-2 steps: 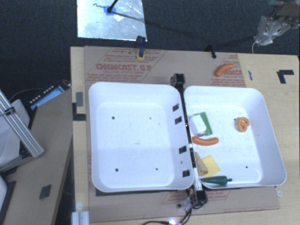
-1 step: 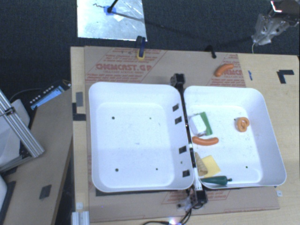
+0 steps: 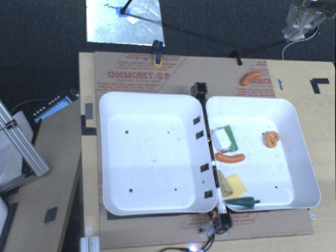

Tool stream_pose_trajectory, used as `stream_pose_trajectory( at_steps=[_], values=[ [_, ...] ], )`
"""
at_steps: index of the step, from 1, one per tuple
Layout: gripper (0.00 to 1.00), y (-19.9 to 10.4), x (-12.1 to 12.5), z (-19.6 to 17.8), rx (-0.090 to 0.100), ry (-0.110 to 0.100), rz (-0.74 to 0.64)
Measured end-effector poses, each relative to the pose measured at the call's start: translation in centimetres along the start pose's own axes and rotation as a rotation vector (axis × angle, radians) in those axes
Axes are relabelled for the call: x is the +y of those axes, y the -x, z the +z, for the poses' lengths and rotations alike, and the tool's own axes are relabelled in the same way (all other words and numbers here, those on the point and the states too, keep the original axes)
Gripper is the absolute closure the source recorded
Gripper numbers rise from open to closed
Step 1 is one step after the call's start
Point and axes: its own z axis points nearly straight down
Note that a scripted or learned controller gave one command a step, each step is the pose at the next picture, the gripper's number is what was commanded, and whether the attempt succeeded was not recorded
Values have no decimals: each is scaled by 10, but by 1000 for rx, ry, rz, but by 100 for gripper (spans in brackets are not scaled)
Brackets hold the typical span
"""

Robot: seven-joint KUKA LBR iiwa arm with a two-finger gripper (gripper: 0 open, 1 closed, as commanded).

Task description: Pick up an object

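Observation:
The right bin [image 3: 299, 140] holds several small items. A green and white block [image 3: 224, 138] lies near its left wall, with a red-orange sausage [image 3: 230, 158] just below it. A yellow wedge [image 3: 234, 184] and a green pepper [image 3: 242, 202] sit at the bin's front left corner. An orange curled piece [image 3: 271, 139] rests toward the right. My gripper [image 3: 303, 16] hangs at the top right, well above and behind the bins, far from every item.
The left bin [image 3: 152, 156] stands beside the right one, joined by a black-clipped divider [image 3: 207, 140]. An orange sausage [image 3: 251, 78] lies on the cardboard behind the right bin. A yellow and blue clamp [image 3: 157, 54] sits at the bench's back edge.

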Motion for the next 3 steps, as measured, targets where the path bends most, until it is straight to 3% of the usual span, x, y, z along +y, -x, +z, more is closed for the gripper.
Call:
stream_pose_trajectory(
  at_steps=[1,2,3],
  values=[
    [100,-17,-84,0,2,-2,0],
    [100,-40,-137,0,2,-4,0],
    [100,-59,-141,1,2,-3,0]
  ],
)
